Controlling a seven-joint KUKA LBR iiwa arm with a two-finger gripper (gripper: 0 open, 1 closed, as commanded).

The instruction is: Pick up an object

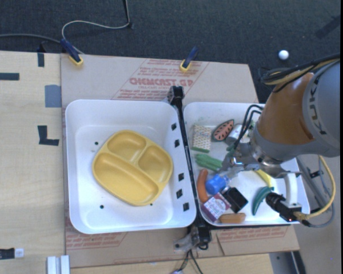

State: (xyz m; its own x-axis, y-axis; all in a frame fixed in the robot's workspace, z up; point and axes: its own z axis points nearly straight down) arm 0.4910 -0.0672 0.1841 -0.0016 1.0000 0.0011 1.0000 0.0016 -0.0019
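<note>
The claw [235, 163] was seen low over the right bin [286, 220], reaching in from the right beneath the orange band of the arm [286, 119]. Whether it was spread or pressed together could not be told from this view, and nothing could be made out between its tips. Just beside it, to the left, a green pod-shaped piece [208, 162] was lying across the bin floor. Directly below the claw a small blue object [216, 184] was found, touching an orange sausage-shaped piece [202, 184] at the bin's left wall. A black block [235, 198] and a red-and-white packet [215, 206] were lying near the front rim, with a second sausage-like piece [233, 217] against that rim. A green pepper-like item [258, 200] and a yellow piece [265, 177] were placed to the right, partly under the arm. Toward the back of the bin a pale checked sponge [202, 136] and a red-orange oval toy [222, 130] were set close together. In the left bin [80, 170] a yellow divided plate [132, 166] was resting flat, well apart from the claw. Both bins were carried on a cardboard sheet [103, 79] laid over the table [17, 170].
</note>
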